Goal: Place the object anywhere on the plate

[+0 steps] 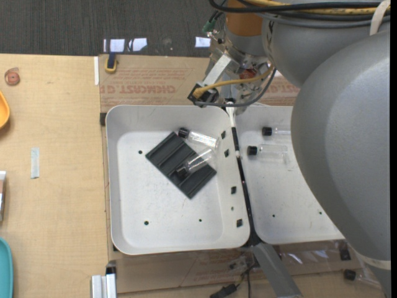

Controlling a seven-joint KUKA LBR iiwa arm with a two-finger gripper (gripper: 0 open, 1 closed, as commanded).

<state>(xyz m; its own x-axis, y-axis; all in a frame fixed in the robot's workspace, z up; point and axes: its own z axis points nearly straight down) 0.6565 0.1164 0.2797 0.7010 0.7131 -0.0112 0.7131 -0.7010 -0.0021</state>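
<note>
A dark grey ribbed plate point(167, 152) lies at a slant in the left bin point(124, 185). One clear tube with a black cap point(200, 138) rests across the plate's upper right corner. A second clear tube point(193, 162) lies on the plate, its black cap toward the lower left. Two more capped clear tubes lie in the right bin point(291, 222), one point(276, 131) near the back wall and one point(265, 151) just below it. My gripper point(230, 103) hangs over the back rim where the two bins meet, above and right of the plate.
The grey arm covers most of the right bin. Brown cardboard point(155, 82) lies behind the bins. On the wooden bench at the left sit an orange item point(3, 113) and a teal item point(5, 272). Small black clips point(234, 190) line the wall between the bins.
</note>
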